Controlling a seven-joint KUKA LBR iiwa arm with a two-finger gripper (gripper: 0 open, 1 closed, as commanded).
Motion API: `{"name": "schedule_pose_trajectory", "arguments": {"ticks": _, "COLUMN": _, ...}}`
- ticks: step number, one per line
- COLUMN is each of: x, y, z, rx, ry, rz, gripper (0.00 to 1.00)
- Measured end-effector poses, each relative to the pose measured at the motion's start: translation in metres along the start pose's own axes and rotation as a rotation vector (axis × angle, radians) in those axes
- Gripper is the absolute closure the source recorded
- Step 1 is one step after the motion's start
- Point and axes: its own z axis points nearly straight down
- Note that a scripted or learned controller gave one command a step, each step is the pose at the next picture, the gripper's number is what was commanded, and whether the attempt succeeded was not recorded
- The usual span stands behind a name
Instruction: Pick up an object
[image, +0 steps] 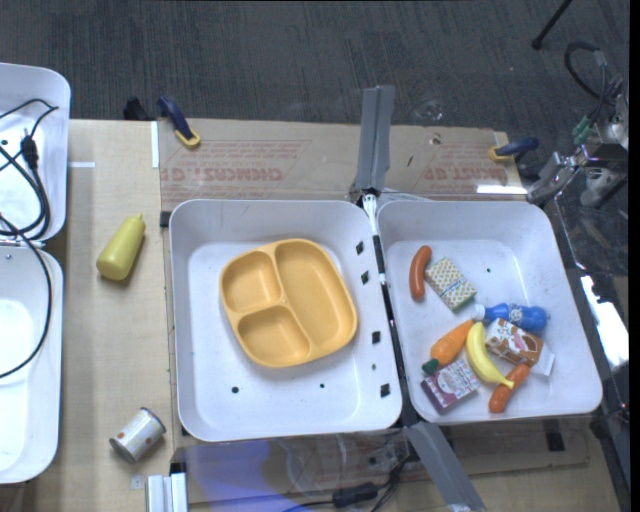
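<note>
The right bin (560, 250) holds a loose pile of toy food. A red-orange sausage (419, 273) lies at its upper left beside a small green-and-cream box (451, 284). Lower down sit an orange carrot (452, 340), a yellow banana (482, 356), a blue bottle (518, 316), a red-brown snack packet (516, 346), a maroon box (451, 385) and a small orange piece (504, 392). In the left bin (200, 400) a yellow three-part plate (288, 300) lies flat.
A yellow squeeze bottle (121, 248) and a small tin can (137, 434) lie on the bench left of the bins. Blue-and-yellow clamps (178, 122) (512, 150) grip the back edge. A grey bar (375, 140) rises between the bins. White trays with black cables (25, 170) stand far left.
</note>
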Motion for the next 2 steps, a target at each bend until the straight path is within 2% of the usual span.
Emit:
{"name": "schedule_pose_trajectory", "arguments": {"ticks": 1, "x": 0.007, "y": -0.051, "z": 0.141, "rx": -0.006, "ry": -0.001, "rz": -0.022, "gripper": 0.0}}
{"name": "schedule_pose_trajectory", "arguments": {"ticks": 2, "x": 0.003, "y": -0.099, "z": 0.184, "rx": -0.008, "ry": 0.005, "rz": -0.338, "gripper": 0.0}}
